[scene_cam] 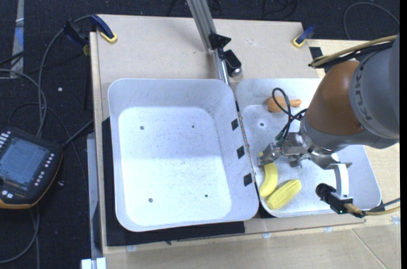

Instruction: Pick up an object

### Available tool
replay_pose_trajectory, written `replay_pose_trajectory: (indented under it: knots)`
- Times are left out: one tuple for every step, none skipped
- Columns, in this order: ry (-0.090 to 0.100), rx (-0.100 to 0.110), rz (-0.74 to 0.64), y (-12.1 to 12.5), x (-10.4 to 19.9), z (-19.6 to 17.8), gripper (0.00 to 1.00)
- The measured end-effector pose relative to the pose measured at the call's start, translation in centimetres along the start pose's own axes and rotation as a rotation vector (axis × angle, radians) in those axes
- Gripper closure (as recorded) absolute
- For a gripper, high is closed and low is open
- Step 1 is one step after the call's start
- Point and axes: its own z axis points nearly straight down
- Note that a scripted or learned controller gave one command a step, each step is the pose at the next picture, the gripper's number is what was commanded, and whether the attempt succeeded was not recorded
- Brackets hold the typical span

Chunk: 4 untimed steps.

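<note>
A black and orange handheld controller (24, 165) lies on the dark floor off the left edge of the bench (159, 48), with cables trailing around it. On the bench, the left bin (170, 150) sits with its speckled white floor bare, its right wall touching the right bin (254, 114) along the seam where a few small black clips are fixed. A slanted metal pole (198, 0) comes down from the top of the view and ends near the far edge of the seam between the two bins. Yellow clamps sit at the bench's far left corner (105, 29) and far right corner (302, 39). In the right bin, a banana (269, 177) lies near the left wall toward the near edge, and a yellow corn cob (283, 193) lies just beside it, touching or nearly touching it, closer to the near edge. An orange object (278, 104) rests toward the far edge of the same bin, partly crossed by a black cable. The gripper (280, 153) hangs low just above the banana's far end, close to it; whether its fingers are open or closed cannot be told, and nothing can be seen held between them. The grey arm with its orange band (346, 102) covers much of the right bin's right side.
</note>
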Motion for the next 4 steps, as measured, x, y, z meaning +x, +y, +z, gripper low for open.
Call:
replay_pose_trajectory:
  knots:
    - [0.000,-0.002,0.000,0.1,0.0,-1.1,1.00]
    - [-0.001,-0.006,0.000,1.2,-0.2,-6.2,1.00]
    - [0.000,-0.006,-0.001,1.1,0.7,-11.0,1.00]
    - [-0.001,-0.006,0.000,1.5,-0.2,-16.0,1.00]
